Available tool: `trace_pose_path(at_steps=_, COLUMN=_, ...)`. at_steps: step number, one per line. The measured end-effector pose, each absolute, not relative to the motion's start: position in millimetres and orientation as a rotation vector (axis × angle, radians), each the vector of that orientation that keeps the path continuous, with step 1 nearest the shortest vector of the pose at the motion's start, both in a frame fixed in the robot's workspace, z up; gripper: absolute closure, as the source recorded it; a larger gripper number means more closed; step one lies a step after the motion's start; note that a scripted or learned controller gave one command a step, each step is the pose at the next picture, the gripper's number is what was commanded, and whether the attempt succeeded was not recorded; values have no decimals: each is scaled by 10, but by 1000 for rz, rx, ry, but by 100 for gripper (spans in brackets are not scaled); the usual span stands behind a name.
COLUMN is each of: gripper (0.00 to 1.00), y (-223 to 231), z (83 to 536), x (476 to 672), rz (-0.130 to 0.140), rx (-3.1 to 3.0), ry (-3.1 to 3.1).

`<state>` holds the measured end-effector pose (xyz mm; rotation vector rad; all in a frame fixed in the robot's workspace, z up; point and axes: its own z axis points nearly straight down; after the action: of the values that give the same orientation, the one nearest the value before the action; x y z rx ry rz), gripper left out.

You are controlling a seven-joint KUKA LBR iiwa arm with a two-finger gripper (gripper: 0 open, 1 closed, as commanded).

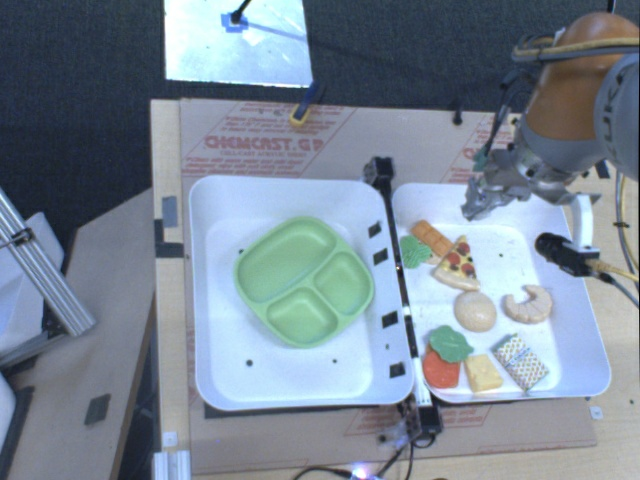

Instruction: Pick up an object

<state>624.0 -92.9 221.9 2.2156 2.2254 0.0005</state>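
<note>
Pizza slice (457, 265) in right bin (590, 343), arm (575, 88) angled down above

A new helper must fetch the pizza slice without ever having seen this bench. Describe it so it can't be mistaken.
Look in the right white bin, the one crowded with toy food. The pizza slice lies in its upper left part, just below an orange strip and above a round tan bun. It is the only yellow wedge dotted with red.

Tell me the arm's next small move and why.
Probably lower the hand and ease it toward the pizza slice. The hand hangs over the back edge of the right bin, apart from every item, and the slice and the orange piece lie nearest, just in front of it.
</note>
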Motion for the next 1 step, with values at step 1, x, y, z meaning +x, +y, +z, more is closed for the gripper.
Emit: trace_pose_path(at_steps=1, gripper=100, y=-532, z=2323, x=5995, rz=1, rx=2215, ry=2228)
